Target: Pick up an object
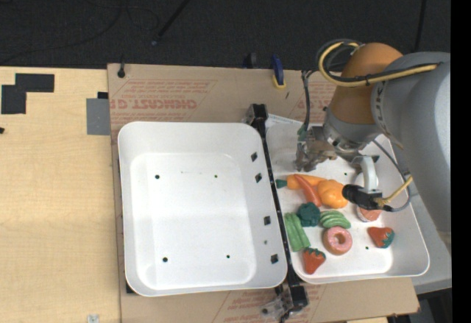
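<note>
Nearest the camera, a small red plastic strawberry [313, 260] lies at the front edge of the right-hand shallow white bin [412, 264], beside a pink round ring-shaped toy [339, 240], a second red strawberry [381, 237] and a ribbed green toy vegetable [296, 232]. Further back sits a long orange plastic carrot [319, 188], close to the bin's left wall, with a dark green broccoli piece [309, 214] just in front of it. The carrot looks the likeliest target: light, stiff, smooth and probably slippery, so a grip across its thick middle should hold better than one on the taper. The grey arm's orange wrist band [365, 86] leans over the bin's back half, and the two-finger gripper [313, 156] points down just behind the carrot. I cannot tell how the gripper is set. The left-hand white bin [132, 240] lies alongside.
</note>
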Controlling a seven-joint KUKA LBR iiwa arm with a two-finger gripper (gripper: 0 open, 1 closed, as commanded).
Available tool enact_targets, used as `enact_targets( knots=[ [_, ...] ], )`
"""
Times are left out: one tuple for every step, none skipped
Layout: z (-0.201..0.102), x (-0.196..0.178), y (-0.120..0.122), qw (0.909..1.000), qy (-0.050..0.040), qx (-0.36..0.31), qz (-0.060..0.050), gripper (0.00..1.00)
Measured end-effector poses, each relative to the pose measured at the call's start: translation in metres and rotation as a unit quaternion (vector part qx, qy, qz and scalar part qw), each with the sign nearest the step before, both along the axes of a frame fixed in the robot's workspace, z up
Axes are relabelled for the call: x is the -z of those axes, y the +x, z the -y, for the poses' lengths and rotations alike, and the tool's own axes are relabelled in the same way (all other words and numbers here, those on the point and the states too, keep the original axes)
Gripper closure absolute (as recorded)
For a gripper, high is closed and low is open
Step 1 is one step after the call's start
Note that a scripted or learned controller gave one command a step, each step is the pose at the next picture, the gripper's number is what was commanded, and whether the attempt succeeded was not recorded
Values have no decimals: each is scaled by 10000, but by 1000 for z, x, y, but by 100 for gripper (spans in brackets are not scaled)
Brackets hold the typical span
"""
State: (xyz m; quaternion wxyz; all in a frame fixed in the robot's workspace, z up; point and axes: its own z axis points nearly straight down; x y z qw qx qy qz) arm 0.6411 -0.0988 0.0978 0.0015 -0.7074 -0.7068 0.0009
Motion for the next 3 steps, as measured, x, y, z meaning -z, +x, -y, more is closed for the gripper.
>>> enact_targets(
  knots=[
    [-22, -147, 5, 10000, -6, -22, 73, 100],
    [-66, -259, 4, 10000, 0, -34, 77, 100],
    [-106, -426, -33, 9999, 4, -30, 100, 100]
  ],
)
